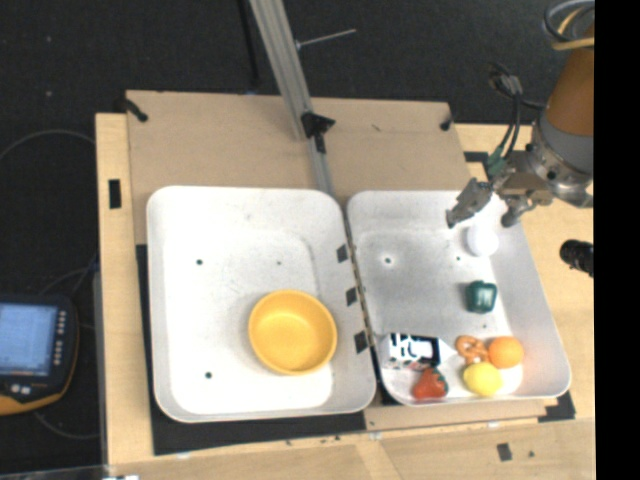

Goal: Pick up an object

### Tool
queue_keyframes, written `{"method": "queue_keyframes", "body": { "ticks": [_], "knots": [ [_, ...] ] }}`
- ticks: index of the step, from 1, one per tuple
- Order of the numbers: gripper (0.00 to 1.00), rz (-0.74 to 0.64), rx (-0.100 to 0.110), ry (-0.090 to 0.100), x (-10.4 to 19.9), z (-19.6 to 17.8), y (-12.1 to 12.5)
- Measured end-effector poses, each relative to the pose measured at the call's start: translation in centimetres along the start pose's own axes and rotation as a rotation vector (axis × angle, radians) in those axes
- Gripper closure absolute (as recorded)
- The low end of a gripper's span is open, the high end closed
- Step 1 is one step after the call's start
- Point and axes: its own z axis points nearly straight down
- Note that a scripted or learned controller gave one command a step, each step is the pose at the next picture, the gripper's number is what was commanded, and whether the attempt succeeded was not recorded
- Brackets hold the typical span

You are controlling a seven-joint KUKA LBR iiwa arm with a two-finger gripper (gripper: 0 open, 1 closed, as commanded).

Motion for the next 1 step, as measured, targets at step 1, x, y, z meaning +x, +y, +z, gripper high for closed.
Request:
{"method": "queue_keyframes", "body": {
  "ticks": [1],
  "knots": [
    [0.0,0.0,0.0,0.0,0.01,0.0,0.0]
  ]
}}
